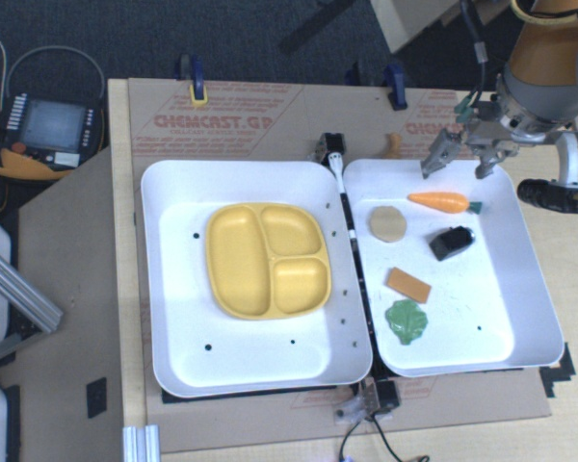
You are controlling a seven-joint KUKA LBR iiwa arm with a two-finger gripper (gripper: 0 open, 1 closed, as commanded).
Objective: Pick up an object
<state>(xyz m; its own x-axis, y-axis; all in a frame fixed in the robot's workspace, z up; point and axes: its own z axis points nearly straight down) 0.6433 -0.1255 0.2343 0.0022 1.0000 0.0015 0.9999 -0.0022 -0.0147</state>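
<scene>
Candidate objects are all in the right bin. Carrot lies flat near the bin's far edge, tip pointing left. Tan round disc sits just left of and nearer than the carrot, close to the bin's left wall. Black block is near the bin's middle, just below the carrot, apart from it. Orange rectangular piece lies nearer still, and the green broccoli-like piece is just beside it toward the bin's near edge.

Gripper hangs over the right bin's far edge, above the carrot, fingers spread apart, nothing between them. Not touching any object.

Left bin carries a yellow three-compartment plate around its centre. Both bins rest on a cardboard sheet clipped at the bench's far edge.
</scene>
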